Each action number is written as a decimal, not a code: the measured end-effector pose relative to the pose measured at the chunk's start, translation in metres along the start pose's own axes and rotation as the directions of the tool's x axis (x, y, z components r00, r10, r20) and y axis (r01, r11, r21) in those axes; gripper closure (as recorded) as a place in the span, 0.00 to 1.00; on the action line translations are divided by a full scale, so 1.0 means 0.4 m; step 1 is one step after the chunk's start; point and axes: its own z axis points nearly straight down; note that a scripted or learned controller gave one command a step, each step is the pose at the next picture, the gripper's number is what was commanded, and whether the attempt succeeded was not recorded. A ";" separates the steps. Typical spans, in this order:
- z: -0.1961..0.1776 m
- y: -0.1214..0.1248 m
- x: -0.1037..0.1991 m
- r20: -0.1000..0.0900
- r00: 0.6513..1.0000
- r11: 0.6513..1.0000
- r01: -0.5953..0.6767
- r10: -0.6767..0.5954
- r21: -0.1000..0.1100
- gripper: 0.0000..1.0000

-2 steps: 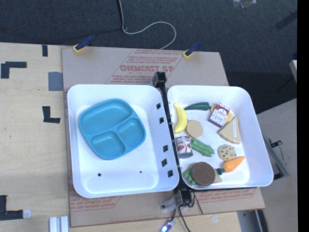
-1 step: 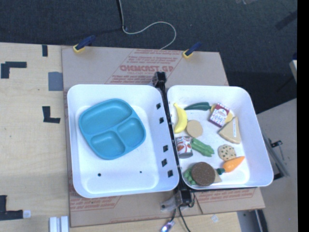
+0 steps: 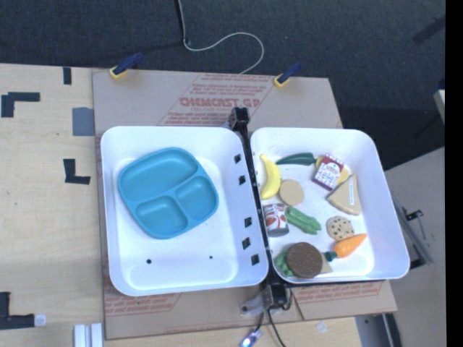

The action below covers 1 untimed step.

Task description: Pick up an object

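From my station I cannot tell how the jaws stand. Toy food fills the right bin (image 3: 383,194); I'd go for the carrot (image 3: 350,245), lying near the bin's front right edge, just beside the cookie (image 3: 339,227). I'd descend straight, closing across its narrow width.

Even, fairly bright light falls from above, so the two white bins (image 3: 116,215) look slightly washed out, with only soft, faint shadows. The picture is mildly soft throughout, and the far dark floor (image 3: 325,20) is dim and blurry
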 end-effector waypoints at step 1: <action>-0.025 0.004 0.001 0.002 1.000 1.000 0.003 -0.003 -0.016 1.00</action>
